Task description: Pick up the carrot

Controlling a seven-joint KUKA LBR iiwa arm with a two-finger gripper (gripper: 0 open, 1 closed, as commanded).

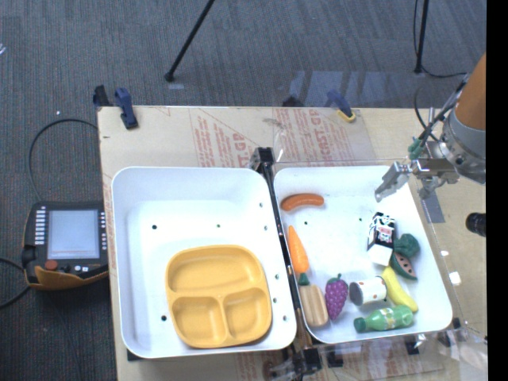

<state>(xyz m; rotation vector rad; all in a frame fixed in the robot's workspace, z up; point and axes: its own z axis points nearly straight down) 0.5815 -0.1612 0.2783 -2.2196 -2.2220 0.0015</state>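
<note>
The carrot [298, 249] is orange with a small green top and lies lengthwise along the left wall of the right bin [349, 182]. My gripper [411, 195] hovers over that bin's far right corner, well to the right of the carrot and beyond it. Its fingers [390, 182] are spread open and nothing sits between them.
Beside the carrot lie a sausage [302, 202], a bread stick [313, 305], grapes [336, 294], a can [367, 290], a banana [398, 289], a green bottle [385, 319], a milk carton [382, 237] and a leafy green toy [407, 250]. The left bin [135, 213] holds a yellow divided plate [219, 294].
</note>
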